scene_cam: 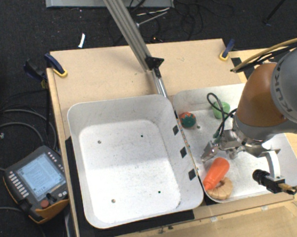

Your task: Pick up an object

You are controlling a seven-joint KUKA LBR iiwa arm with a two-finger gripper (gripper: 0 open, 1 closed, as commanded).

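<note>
Orange carrot (217, 171) lies tilted in right bin (291, 165), touching tan disc (222, 189) beside the divider. Claw (213, 152) hangs just above it; grip state cannot be told. Green-red ball (188, 119) sits apart.

A tan wooden bench (111, 74) is seen carrying 2 shallow white bins side by side: left bin (127, 161), right bin (288, 160).
</note>
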